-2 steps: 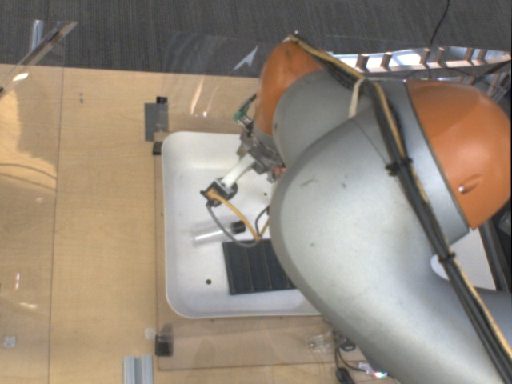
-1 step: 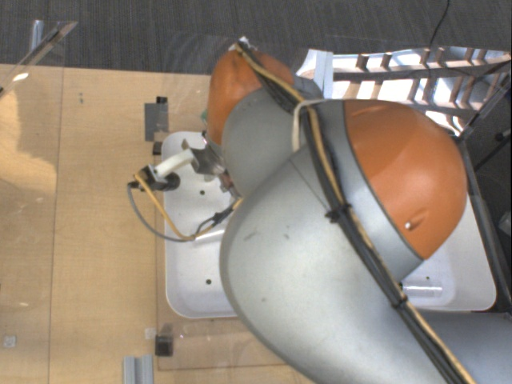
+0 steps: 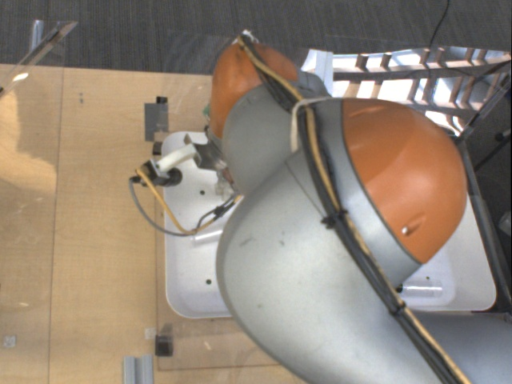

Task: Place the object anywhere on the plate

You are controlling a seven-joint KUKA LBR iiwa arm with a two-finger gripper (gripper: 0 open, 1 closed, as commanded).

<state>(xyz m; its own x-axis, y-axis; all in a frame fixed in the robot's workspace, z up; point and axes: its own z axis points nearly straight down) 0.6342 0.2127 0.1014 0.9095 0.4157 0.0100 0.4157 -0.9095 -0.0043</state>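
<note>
My grey arm [image 3: 320,238], with its orange bands, stretches from the lower right across both bins and covers most of them. Its wrist end hangs over the back of the left white bin [image 3: 186,282]. There the gripper [image 3: 206,160] sits low under the wrist, mostly hidden by the arm's own body. A white connector [image 3: 173,162] and a looping cable [image 3: 157,206] stick out to its left. The arm hides whatever lies in the bins beneath it.
A strip of the right bin [image 3: 474,288] shows at the lower right. The wooden bench [image 3: 80,214] spreads to the left. Small black clamps stand at the left bin's back corner [image 3: 156,117] and front corner [image 3: 163,344].
</note>
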